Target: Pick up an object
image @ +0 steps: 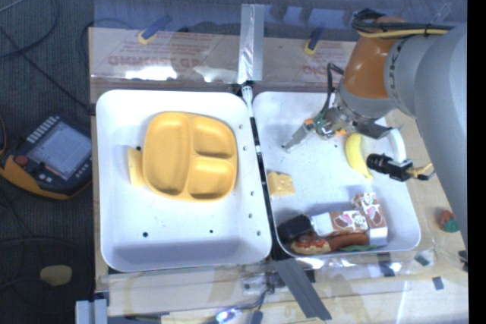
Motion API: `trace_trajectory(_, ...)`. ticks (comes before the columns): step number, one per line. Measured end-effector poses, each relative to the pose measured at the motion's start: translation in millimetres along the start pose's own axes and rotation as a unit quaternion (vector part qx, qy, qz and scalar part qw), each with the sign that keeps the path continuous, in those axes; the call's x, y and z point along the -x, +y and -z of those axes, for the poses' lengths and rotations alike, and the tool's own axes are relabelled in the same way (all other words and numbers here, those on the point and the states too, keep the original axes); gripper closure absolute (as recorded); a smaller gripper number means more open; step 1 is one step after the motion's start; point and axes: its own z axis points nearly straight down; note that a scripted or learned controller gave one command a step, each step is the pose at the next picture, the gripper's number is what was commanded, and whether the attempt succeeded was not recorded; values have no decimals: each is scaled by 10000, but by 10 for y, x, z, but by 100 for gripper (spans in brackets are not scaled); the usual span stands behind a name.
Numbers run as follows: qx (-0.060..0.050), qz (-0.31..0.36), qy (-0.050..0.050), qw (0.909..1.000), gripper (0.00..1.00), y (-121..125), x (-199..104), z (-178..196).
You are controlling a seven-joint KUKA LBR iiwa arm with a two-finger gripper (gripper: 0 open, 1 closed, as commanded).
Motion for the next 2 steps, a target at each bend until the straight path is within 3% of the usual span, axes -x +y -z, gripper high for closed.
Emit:
trace_trajectory(1,-40,851,13,9964,0,-428,546,540)
trace_trajectory(2,26,844,9,9964,0,-185,863,48)
